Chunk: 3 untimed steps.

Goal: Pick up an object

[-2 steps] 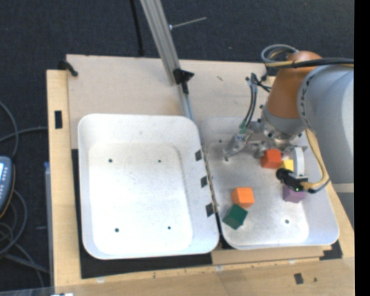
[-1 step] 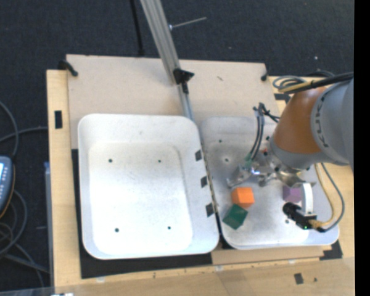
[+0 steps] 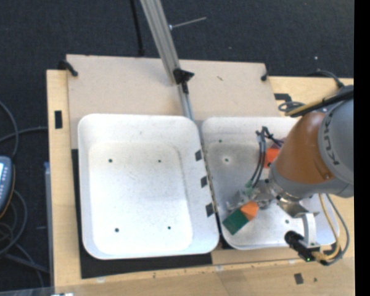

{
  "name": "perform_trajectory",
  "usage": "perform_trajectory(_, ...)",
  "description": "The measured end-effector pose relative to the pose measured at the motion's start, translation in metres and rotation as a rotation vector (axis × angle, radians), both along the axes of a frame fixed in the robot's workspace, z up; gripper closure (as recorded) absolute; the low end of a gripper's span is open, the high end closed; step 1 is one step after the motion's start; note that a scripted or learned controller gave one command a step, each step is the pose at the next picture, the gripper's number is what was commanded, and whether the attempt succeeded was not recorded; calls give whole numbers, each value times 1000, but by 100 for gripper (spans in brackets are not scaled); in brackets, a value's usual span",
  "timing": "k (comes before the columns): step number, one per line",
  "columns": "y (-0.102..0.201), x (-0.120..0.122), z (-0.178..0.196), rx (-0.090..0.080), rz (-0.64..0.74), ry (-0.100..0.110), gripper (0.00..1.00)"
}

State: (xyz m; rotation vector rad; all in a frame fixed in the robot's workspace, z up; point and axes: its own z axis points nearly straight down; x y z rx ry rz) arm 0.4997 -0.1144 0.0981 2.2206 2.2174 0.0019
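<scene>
So the arm (image 3: 308,156) is down low in the right bin (image 3: 225,137), and the gripper (image 3: 246,201) sits right over a small pile of stuff near the bin's front-left corner; honestly can't tell if the jaws are spread or clamped, the wrist blocks the view. Just below the jaws there's an orange piece (image 3: 250,210), touching or overlapping a dark green block (image 3: 235,222) that sits a bit further down and to the left, tilted, close to the bin wall; another orange object (image 3: 270,155) peeks out above the jaws, tucked against the arm. Left bin (image 3: 142,184) is well off to the side. My take: go for the orange piece since it's closest; center the jaws on it, keep clear of the wall, and don't let the green block wedge in alongside.
</scene>
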Motion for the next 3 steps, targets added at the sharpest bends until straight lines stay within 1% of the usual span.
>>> perform_trajectory(1,-2,2,11,0,-4,-3,100)
perform_trajectory(2,-6,-7,7,-1,2,-23,100)
perform_trajectory(3,69,-13,102,4,10,-5,100)
